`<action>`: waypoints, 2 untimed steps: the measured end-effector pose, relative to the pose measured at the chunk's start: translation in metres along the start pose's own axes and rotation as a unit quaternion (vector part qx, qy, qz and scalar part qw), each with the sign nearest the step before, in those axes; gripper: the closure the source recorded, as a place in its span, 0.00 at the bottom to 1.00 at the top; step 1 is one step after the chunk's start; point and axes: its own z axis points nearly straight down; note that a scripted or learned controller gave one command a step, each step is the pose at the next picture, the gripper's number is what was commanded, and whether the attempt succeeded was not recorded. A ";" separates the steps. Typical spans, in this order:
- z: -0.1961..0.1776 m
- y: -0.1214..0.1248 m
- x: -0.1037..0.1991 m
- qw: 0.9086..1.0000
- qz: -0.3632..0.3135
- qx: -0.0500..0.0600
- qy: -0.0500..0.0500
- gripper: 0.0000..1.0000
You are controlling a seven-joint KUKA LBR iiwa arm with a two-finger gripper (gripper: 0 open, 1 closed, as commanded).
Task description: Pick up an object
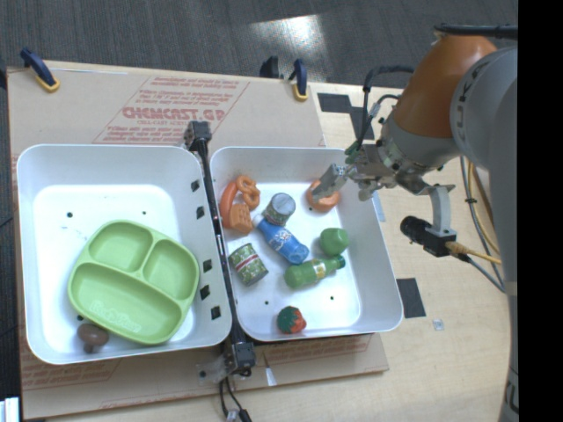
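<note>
Orange object (324, 200) lies at the far right of the right bin (380, 271), touching the fingers (332, 179). I cannot tell if these fingers are wide or narrow.

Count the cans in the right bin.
2: one silver-topped can near the bin's middle, above the blue bottle; one green-labelled can by the left wall. None seem hidden.

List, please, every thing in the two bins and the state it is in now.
Green divided plate: flat in left bin.
Brown lump: beside plate's near edge.
Orange pretzel toy: lying in right bin.
Blue bottle: lying on side.
Small can: tipped over.
Green bottle: lying down.
Red-green fruit: resting near front wall.
Gripper: low over an orange object.
</note>
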 end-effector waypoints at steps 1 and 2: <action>0.000 0.000 0.000 1.000 0.000 0.000 0.000 0.00; 0.000 0.000 0.000 1.000 0.000 0.000 0.000 0.00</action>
